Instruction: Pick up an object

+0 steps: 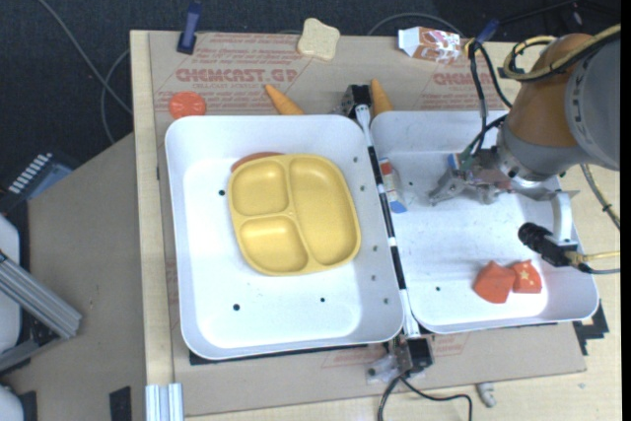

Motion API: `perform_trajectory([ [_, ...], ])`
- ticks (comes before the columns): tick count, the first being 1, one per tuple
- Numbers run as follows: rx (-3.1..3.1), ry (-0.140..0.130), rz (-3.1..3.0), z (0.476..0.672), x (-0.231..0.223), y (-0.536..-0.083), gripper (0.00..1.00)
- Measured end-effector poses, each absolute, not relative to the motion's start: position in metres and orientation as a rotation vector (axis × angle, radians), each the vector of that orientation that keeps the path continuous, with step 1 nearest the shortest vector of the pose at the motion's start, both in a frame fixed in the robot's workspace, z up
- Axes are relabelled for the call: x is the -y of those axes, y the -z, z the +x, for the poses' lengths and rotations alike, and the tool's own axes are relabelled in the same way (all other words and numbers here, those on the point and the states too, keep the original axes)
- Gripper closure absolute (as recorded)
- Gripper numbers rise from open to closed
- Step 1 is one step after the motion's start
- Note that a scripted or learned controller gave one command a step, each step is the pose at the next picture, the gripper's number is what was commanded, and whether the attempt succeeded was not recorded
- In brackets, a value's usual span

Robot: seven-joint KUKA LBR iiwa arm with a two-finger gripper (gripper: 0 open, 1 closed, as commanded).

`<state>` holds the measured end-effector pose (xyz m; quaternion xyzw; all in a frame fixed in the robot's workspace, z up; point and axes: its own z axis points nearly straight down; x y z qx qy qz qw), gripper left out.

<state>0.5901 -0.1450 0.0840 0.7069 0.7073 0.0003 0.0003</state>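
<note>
While the gripper (455, 186) hovers mid-bin, finger state unclear, orange pieces (508, 280) hug the right bin's (434, 128) near edge.

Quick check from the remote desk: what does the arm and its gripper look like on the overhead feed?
The arm is a rounded grey body with an orange band above the wrist. Black and yellow cables loop along it near that band. The gripper is a small grey metal piece with thin fingers, with a few coloured wires behind it. A black fitting sits on a white bracket below the wrist.
</note>
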Motion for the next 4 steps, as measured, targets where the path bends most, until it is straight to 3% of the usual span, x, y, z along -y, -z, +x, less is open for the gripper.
perform_trajectory([
  [1,-2.219,-0.001,2.219,0.625,0.183,-0.096,0.0],
  [2,-2.221,-0.001,2.218,0.661,0.167,-0.085,0.0],
  [3,-2.223,0.002,2.222,0.636,0.159,-0.085,0.0],
  [4,-2.222,0.001,2.219,0.637,0.159,-0.095,1.0],
])
